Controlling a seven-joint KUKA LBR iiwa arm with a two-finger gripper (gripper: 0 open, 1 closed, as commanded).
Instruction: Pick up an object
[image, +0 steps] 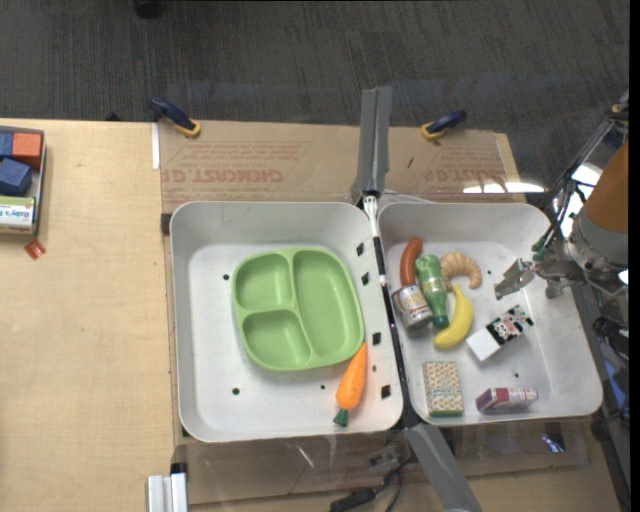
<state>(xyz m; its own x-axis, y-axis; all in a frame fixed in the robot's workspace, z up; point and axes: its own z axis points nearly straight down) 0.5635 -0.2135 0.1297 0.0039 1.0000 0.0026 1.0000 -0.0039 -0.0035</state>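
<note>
Two white bins side by side. Left bin (200, 330) holds a green three-compartment plate (297, 308), with a toy carrot (351, 382) lying at the plate's 5 o'clock, its orange top just touching the plate rim and its green tip pointing toward the bin's near edge.

Right bin (570, 385) holds the candidate objects. Cluster at its 10 o'clock: red hot dog (408, 260), green bottle (432, 284) just beside it, small tin can (411, 305) touching the bottle's left side, croissant (461, 265) at the bottle's 2 o'clock, and banana (457, 320) curving down from the bottle's 5 o'clock. A black-and-white patterned box (501, 332) lies near bin centre. A tan cracker-like block (442, 388) sits at 7 o'clock in the bin and a small pink-and-white carton (506, 399) at 5 o'clock, apart from each other.

Arm enters from 3 o'clock. Gripper (516, 277) hovers over the right bin at its 2 o'clock, between the croissant and the bin's right wall, above the patterned box. Nothing sits between its fingers; whether the jaws are spread or closed cannot be told at this resolution.
</note>
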